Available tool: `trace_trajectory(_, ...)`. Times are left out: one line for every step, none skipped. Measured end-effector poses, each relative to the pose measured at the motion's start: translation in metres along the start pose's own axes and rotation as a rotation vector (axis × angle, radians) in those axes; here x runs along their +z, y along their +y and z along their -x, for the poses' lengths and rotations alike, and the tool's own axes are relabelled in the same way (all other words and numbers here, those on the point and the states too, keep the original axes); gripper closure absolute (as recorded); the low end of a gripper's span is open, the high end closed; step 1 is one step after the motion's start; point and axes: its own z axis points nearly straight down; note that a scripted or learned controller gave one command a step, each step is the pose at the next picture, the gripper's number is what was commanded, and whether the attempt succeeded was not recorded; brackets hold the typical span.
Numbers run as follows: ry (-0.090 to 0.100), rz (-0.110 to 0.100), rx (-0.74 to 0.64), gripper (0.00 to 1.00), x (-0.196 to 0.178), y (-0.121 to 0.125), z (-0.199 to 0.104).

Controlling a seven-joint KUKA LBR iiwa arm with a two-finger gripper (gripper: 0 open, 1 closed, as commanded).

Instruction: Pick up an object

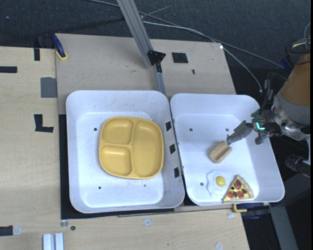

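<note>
A pizza slice [238,189] and a fried egg [217,182] lie at the right bin's [198,108] near edge; above them a tan roll [219,151] lies mid-bin, long axis slanting from lower left to upper right; the gripper [239,133] sits just beside its upper-right end; whether its claw is open cannot be told; a yellow tray [131,147] fills the left bin [83,139].

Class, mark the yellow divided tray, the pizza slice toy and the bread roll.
yellow divided tray [131,147], camera view, centre ridge.
pizza slice toy [238,189], camera view, red topping.
bread roll [219,151], camera view, middle.
</note>
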Motion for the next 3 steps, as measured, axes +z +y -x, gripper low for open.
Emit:
trace_trajectory(0.0, 0.001, 0.0, 0.0, 0.0, 0.0, 0.0)
trace_trajectory(0.001, -0.004, 0.0, 0.0, 0.05, 0.001, -0.01)
trace_trajectory(0.0, -0.004, 0.001, 0.0, 0.094, 0.0, -0.012)
